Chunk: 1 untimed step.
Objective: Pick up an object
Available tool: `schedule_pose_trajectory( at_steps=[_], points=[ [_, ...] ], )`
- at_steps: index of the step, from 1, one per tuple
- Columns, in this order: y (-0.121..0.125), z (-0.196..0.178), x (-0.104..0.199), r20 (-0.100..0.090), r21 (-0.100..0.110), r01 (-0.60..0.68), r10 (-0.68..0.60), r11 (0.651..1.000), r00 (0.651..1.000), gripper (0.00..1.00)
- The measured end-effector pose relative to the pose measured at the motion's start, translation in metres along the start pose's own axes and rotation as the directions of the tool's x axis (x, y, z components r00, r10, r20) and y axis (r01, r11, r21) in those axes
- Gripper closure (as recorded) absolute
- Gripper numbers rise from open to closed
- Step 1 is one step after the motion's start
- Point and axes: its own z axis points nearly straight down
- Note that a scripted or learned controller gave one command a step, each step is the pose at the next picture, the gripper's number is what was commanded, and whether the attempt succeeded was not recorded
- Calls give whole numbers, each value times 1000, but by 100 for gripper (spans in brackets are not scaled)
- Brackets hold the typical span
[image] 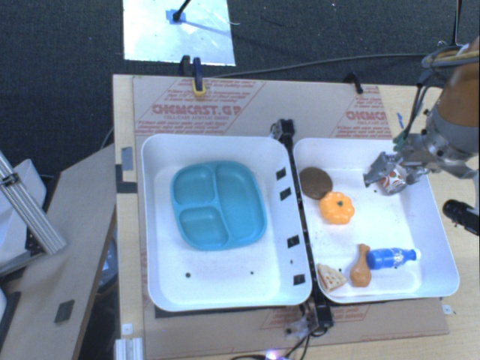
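Note:
My gripper is low over the far right part of the right bin, with the grey arm coming in from the right. A small red and white object lies directly at the gripper's tip, partly hidden by it. A brown round disc lies at the bin's far left, with an orange pumpkin just in front of it. Toward the front are a blue bottle, a tan drumstick-shaped piece and a triangular sandwich piece.
The left bin holds a blue divided plate. A black-marked divider edge separates the two bins. A black cable and clamp lie on the cardboard behind the bins.

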Motion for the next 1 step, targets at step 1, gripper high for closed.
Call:
schedule_pose_trajectory(
  at_steps=[1],
  points=[
    [2, -6, 0, 2, -12, 2, -2, 1000, 1000, 0]
  ],
)
